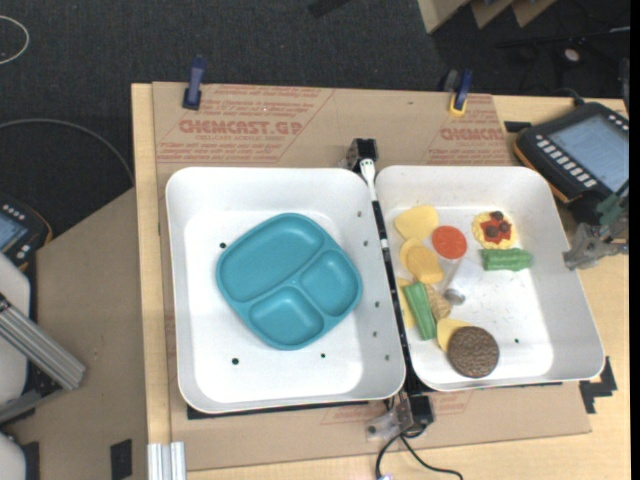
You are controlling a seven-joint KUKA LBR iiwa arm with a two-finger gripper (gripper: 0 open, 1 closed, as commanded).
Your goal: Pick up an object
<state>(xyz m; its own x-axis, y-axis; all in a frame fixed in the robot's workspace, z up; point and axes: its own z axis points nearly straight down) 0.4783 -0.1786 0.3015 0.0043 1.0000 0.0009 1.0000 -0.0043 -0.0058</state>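
Across the right bin (560, 268) we see toy food clustered toward its left side: yellow pieces (420, 240), a red disc (449, 240), a small pizza (494, 229), green pods (507, 260), a brown patty (472, 351). A blue tray (288, 280) fills the left bin (190, 268). How the gripper stands, we cannot tell.

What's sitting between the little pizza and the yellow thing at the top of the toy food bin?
In the camera view, a red tomato slice lies between the small pizza and the yellow piece, slightly lower than both.
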